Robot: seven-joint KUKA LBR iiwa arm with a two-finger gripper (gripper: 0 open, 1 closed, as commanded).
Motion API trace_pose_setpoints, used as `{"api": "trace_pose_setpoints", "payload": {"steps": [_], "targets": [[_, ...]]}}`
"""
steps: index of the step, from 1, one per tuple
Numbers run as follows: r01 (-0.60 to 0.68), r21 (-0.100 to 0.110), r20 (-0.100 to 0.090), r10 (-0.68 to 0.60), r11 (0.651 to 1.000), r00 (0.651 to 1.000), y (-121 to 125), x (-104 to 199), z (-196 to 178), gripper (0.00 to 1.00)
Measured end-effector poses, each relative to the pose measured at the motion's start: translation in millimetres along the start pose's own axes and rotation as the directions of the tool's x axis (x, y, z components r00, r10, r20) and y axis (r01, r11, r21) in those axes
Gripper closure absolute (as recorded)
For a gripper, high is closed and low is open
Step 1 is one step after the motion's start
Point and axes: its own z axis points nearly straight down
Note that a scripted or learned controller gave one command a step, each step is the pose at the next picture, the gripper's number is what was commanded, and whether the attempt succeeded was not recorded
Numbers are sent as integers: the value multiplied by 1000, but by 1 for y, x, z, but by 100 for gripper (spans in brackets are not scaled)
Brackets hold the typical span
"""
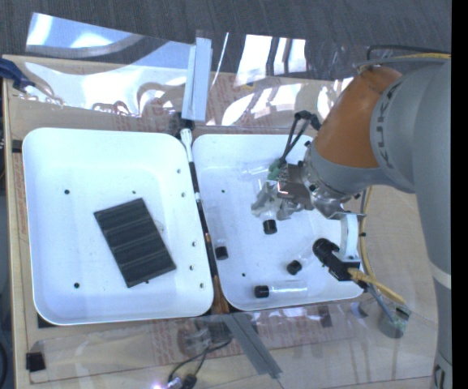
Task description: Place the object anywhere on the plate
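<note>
**Gripper over the right bin**

Gripper (276,203) hangs above the right bin (242,156); we cannot tell whether it grasps anything. We see a dark ridged plate (134,241) lying in the left bin (47,160), and small black objects (269,226) scattered just below the gripper.

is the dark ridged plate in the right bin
No, the dark ridged plate lies in the left bin, while the claw hangs over the right bin.

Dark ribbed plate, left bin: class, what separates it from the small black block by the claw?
The white bins' adjoining rims stand between the small black block and the dark ribbed rectangular plate.
</note>
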Motion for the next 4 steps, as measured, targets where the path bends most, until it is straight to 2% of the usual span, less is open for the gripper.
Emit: {"api": "trace_pose_setpoints", "payload": {"steps": [1,2,3,4], "targets": [[237,0,1,-237,972,972,36,60,19,100],[354,0,0,-354,935,935,49,138,18,100],[404,4,-1,-404,915,915,21,227,19,100],[403,4,-1,-403,915,915,21,226,19,0]]}}
